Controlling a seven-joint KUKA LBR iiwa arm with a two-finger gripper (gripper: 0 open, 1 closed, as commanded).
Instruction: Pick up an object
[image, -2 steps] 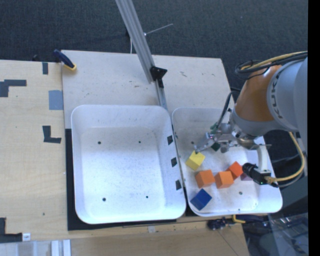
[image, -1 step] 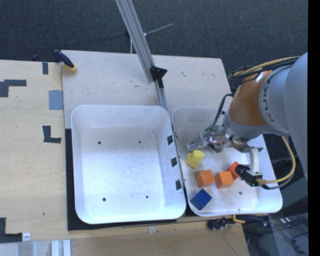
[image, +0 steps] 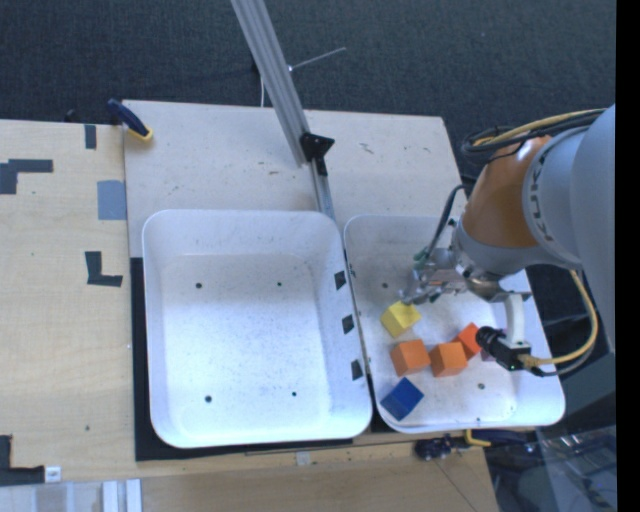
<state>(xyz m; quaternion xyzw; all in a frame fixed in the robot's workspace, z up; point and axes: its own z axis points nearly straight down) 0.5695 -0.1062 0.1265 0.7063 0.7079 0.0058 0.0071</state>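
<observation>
Camera view. We find two shallow white bins side by side on the bench. The left bin (image: 245, 330) holds no object that we can make out. The right bin (image: 535, 405) holds the loose pieces: a yellow block (image: 400, 318), two orange blocks (image: 409, 356) (image: 449, 358) just beside each other, a smaller orange-red piece (image: 470, 337) partly behind the cable fitting, and a blue block (image: 402, 398) nearest the front rim.

The arm (image: 520, 200) reaches in from the right, with its orange band above the wrist. The gripper (image: 430, 285) hangs low over the right bin, just above and to the right of the yellow block. We cannot tell from this angle whether its fingers stand apart or together; the fingertip area is small and cluttered. We see no block between them, so we record nothing as held.

Our judgement: the step in hand is the approach to a grasp, and the yellow block is the likeliest target, being the nearest. It sits tilted relative to the bin walls, so the wrist should turn to meet two flat faces squarely. It stands apart from the orange blocks, which leaves room for descent. The bin's dividing wall lies near on the left; the fingers should close along the wall, not across toward it.
</observation>
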